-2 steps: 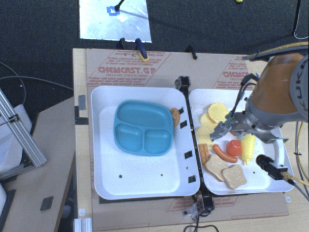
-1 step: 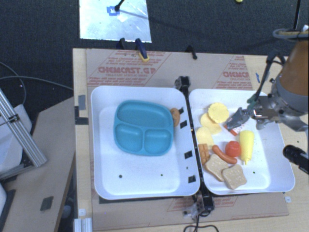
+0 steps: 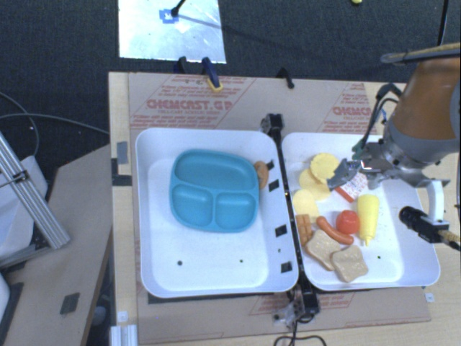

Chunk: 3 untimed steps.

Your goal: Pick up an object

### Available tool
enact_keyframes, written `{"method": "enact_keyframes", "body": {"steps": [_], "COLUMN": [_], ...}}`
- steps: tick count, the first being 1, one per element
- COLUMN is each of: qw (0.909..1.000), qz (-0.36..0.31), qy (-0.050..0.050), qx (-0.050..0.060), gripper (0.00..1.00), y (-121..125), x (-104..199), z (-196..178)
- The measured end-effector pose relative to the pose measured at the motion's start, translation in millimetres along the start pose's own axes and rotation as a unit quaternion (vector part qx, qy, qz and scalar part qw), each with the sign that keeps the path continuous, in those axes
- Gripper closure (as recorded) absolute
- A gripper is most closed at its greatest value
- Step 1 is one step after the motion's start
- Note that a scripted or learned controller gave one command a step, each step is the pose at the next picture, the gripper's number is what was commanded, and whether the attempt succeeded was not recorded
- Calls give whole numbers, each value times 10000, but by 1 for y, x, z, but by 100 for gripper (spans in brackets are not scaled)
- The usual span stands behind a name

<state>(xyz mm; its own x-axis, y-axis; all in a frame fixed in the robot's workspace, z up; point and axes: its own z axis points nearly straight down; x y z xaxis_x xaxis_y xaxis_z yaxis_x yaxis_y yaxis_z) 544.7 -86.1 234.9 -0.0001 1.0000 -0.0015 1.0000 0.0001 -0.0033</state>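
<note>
The right bin (image 3: 414, 265) holds toy food. There are yellow round slices (image 3: 324, 166), a red-and-white packet (image 3: 354, 189), a yellow bottle (image 3: 368, 215), a red tomato (image 3: 347, 221), a sausage (image 3: 333, 230) and two bread slices (image 3: 338, 255). My gripper (image 3: 346, 173) hangs low over the upper middle of this bin. It is just above the packet and right of the yellow slices. Nothing is visibly lifted in it. The grey arm with its orange band (image 3: 432, 99) comes in from the right.
The left bin (image 3: 209, 265) holds a blue divided plate (image 3: 214, 190), with a small orange-brown piece (image 3: 261, 171) at the plate's right edge. A black divider (image 3: 284, 193) runs between the bins. A black part on a white bracket (image 3: 425, 222) hangs over the right bin's right side.
</note>
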Motion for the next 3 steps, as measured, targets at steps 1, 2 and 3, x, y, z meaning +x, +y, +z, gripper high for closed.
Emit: {"method": "enact_keyframes", "body": {"steps": [1,2,3], "qw": [10000,10000,10000], "qz": [9,-15,6], "qy": [-28,-30,7], "qx": [-47,-89,-83], "gripper": [0,0,0], "y": [54,128,89], "x": [-59,-124,-120], "z": [144,93,147]}}
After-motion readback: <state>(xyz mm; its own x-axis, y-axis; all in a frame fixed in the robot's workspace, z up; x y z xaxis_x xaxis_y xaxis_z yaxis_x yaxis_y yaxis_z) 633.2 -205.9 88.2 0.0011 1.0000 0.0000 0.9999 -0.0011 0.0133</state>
